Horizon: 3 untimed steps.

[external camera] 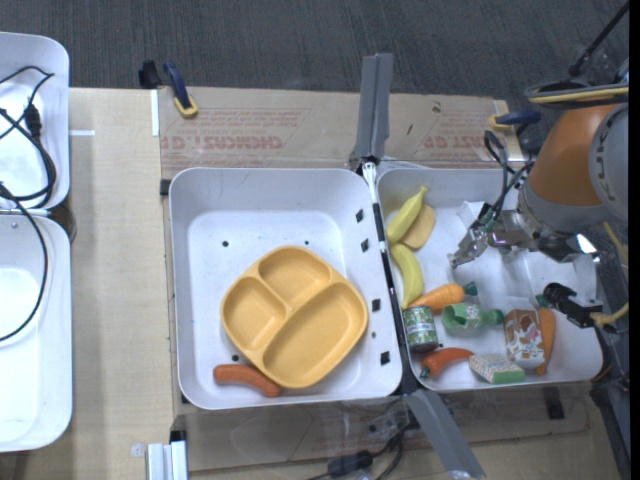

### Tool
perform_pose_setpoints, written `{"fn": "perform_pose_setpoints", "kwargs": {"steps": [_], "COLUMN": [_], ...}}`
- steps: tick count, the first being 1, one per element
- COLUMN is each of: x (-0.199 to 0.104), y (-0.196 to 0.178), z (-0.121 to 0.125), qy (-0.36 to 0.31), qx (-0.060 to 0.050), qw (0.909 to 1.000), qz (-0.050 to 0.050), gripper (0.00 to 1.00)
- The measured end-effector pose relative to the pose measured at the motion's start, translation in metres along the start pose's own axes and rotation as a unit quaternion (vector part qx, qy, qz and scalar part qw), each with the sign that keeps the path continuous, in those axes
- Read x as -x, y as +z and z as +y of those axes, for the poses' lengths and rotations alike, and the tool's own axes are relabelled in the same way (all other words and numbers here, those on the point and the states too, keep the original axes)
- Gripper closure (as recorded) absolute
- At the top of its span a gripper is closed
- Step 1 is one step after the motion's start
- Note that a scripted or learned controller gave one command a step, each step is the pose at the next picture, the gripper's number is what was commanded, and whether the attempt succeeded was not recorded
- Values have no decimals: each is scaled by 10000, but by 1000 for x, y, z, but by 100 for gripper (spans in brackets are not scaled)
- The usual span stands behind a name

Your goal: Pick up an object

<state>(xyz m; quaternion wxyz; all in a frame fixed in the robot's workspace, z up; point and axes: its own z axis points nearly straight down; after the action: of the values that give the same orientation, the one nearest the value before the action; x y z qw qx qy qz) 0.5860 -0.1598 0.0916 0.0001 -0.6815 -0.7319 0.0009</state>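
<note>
Camera view, my arm: I reach in from the right of the frame, my orange band at the upper right, my wrist over the right bin (pixel 592 368).
My claw (pixel 463 255): it hangs over the upper middle of the right bin, fingers pointing down-left. The tips look slightly apart, with nothing between them.
Bananas (pixel 405 243): two yellow ones lie along the left wall of the right bin, just left of my claw and not touching it.
Carrot (pixel 437 296): an orange one lies below my claw, just right of the lower banana.
Green bottle (pixel 468 316): lies on its side right of the carrot.
Small can (pixel 420 327): dark, green-labelled, against the bin's left wall, below the carrot.
Lower items: a red-orange pepper (pixel 445 359), a pale block (pixel 496 370) and a printed packet (pixel 522 336) sit along the bin's lower edge.
Left bin (pixel 195 268): it holds a yellow divided plate (pixel 293 315), with a sausage (pixel 246 377) at the plate's lower left rim.
</note>
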Motion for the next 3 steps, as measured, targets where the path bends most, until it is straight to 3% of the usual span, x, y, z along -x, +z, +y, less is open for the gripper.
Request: {"fn": "perform_pose_setpoints", "kwargs": {"steps": [1, 2, 3], "x": [26, 30, 30], "y": [5, -5, -4], "z": [60, 61, 61], "qy": [-346, -351, -351], "qx": [-253, -197, -199], "qw": [9990, 9992, 9992], "qz": [119, 39, 39], "gripper": [0, 100, 0]}}
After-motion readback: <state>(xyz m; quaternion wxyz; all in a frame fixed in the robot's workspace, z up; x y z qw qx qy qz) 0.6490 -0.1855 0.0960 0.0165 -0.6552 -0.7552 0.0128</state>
